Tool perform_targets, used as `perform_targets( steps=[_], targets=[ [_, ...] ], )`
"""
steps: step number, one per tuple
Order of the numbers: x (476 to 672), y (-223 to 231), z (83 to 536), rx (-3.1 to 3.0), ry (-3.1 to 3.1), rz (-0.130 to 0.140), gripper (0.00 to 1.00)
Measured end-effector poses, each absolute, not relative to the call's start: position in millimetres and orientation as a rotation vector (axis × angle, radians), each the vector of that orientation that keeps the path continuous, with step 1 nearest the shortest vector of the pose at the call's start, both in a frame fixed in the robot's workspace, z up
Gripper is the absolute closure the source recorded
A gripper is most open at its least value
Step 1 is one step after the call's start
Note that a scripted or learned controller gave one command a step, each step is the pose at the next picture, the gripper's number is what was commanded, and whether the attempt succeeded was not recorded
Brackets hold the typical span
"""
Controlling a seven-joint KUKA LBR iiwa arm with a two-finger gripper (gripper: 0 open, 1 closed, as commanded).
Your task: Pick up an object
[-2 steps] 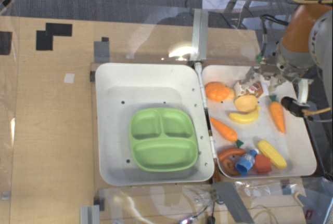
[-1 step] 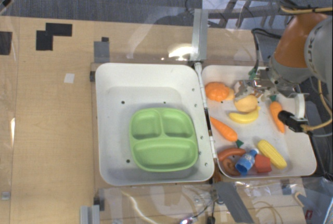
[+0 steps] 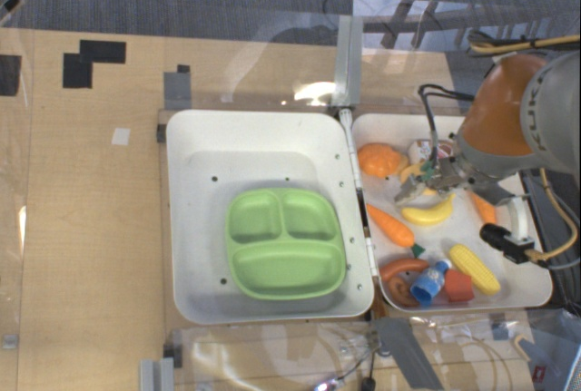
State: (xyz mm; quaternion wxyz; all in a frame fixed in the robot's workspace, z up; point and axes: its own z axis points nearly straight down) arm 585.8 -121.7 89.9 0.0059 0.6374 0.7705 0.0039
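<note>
The gripper [image 3: 419, 186] hangs low over the right bin [image 3: 543, 288], its metal fingers pointing toward the bin's left side and spread a little apart, with nothing that I can make out between them. Just under the tips lies a yellow banana [image 3: 428, 213], curved like a smile, its upper edge touching or very nearly touching the fingers — from here I cannot tell which. Near the fingers on the far side sits a round orange fruit [image 3: 381, 161], and beside the wrist a small pale object with red marks [image 3: 422, 149], too blurred to name. A carrot [image 3: 392, 226] with a green tip lies slantwise along the bin's left wall, just beside the banana. At the near edge are a reddish-brown curved piece [image 3: 399, 271], a blue bottle-like thing [image 3: 427, 283] lying against it, a red block [image 3: 459, 287] and a yellow ear of corn [image 3: 476, 268] — all crowded close together. A second small orange piece [image 3: 484, 209] peeks out under the arm [image 3: 517, 117], partly hidden by it, and a black-and-white fitting [image 3: 510, 238] beside it is hard to read. The arm's grey body and orange band cover the bin's far right corner. The left bin [image 3: 195, 199] holds a light green divided plate [image 3: 284, 241], three compartments, sitting flat toward its near right.
</note>
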Motion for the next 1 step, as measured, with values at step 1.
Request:
perform_targets(
  steps=[1],
  targets=[
    [518.9, -103.2, 90.6, 2.15, 2.27, 0.018, 0.0]
  ],
)
